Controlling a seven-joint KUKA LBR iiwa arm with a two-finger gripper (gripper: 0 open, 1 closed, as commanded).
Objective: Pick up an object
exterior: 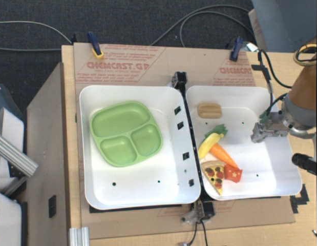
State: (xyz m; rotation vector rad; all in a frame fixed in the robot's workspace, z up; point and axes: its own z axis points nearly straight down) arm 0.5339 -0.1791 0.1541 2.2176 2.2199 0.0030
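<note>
Both bins (91, 137) are white. A light green tray (126, 133) lies in the left one. In the right: tan bread (209, 110), yellow corn (209, 145) (green husk), orange carrot (223, 155), red-spotted pizza slice (213, 175), red pepper (233, 174).

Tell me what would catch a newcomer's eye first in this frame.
The big green divided plate lies in the left bin. Bright toy food clusters at the right bin's left side: bread at the top, then corn, a carrot, a pizza slice and a red piece. The tool hangs over that bin's right part.
</note>
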